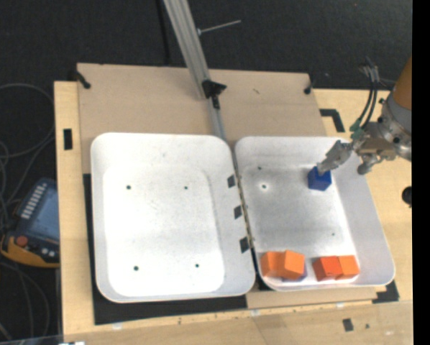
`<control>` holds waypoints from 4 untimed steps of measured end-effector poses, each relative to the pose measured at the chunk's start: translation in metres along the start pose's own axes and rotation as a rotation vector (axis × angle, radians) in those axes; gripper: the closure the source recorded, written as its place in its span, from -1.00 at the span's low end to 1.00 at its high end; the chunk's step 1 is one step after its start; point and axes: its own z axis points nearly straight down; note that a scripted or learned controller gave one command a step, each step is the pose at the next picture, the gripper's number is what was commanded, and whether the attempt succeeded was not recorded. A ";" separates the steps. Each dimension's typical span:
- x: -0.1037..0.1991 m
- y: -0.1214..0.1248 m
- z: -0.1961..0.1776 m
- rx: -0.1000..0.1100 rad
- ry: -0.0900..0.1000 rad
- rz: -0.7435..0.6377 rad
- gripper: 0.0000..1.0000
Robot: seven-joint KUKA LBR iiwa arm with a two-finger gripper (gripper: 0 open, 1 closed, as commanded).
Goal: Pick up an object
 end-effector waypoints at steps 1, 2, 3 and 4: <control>-0.029 0.025 0.135 0.008 0.000 0.000 -1.00; -0.033 0.066 0.158 -0.012 -0.006 -0.001 -1.00; -0.041 0.082 0.167 -0.021 -0.010 -0.003 -1.00; -0.041 0.083 0.167 -0.022 -0.010 -0.005 -1.00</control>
